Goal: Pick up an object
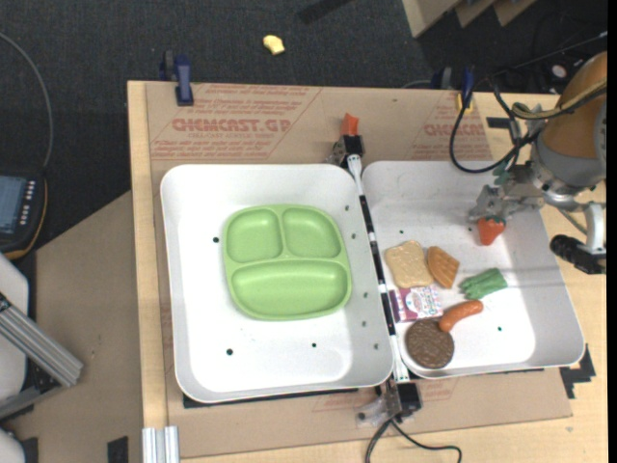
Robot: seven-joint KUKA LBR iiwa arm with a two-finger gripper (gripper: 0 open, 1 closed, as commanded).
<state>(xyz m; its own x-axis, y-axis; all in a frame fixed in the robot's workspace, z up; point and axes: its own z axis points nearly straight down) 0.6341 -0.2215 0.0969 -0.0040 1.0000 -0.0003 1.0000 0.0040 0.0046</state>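
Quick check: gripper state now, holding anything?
Gripper: closed on a small red toy, held above the right bin.

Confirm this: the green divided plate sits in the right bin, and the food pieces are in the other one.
Wrong on the bin. The camera view shows the green divided plate in the left bin; the food pieces, such as the sausage, lie in the other one.

Arm cut off at right edge, red item under gripper partly hidden so grip unclear, pink packet print too small to read, tabletop lettering partly covered by bins
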